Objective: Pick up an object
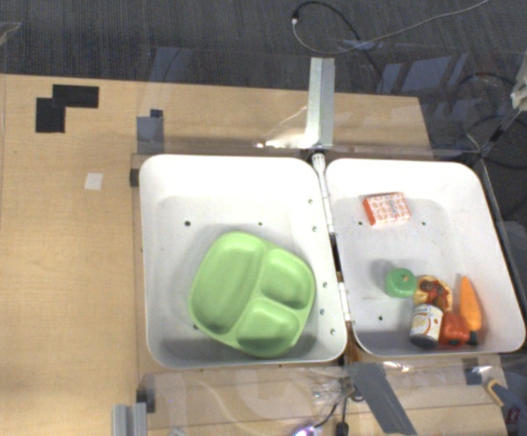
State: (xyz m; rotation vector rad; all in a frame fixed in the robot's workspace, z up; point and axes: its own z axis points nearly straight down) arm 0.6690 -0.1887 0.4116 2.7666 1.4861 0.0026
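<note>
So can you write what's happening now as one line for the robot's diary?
left bin: green divided plate | right bin: red box, green round thing, small bottle, carrot | nothing picked yet

Two bins side by side on the bench [54, 271].

The left bin [168, 198] holds a divided plate [252, 293] toward its lower middle. In the right bin [454, 189], a small box [387, 210] lies at upper centre; a round lid [400, 282], a bottle [426, 321] and a carrot [470, 305] cluster at lower right.
</note>
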